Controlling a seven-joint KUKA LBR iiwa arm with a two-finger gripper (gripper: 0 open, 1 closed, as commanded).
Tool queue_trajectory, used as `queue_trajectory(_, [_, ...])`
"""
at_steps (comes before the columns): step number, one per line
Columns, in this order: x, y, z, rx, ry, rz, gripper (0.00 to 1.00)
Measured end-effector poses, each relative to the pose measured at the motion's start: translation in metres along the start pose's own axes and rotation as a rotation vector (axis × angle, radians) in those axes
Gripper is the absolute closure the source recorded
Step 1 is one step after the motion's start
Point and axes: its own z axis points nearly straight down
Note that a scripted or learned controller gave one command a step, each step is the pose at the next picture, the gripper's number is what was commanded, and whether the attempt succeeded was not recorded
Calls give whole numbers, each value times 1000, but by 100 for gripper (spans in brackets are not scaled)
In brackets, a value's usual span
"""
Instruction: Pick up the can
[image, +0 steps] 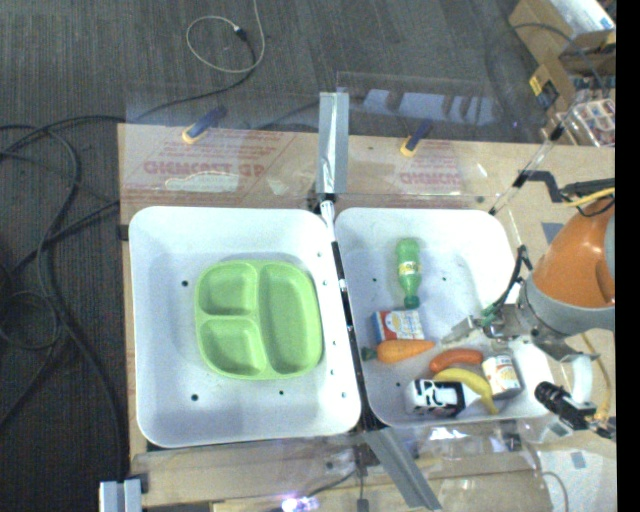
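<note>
Can (503, 375): you find it at the right bin's (455, 225) near right corner, beside the banana (467, 384).
Fingers: state cannot be told.
Progress: can not lifted; your grasp and lift remain.

At the right edge of the frame the arm (580, 275) shows as a rounded orange band sitting on a smooth grey wrist section. From the grey part a darker, slim assembly runs toward the left, with thin black cables looping along it and a small green spot near its end. Below it a white bracket and a short black cylindrical fitting hang at the lower right.
</note>
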Motion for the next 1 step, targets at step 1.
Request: queue_trajectory(1, [0, 24, 0, 23, 17, 200, 0])
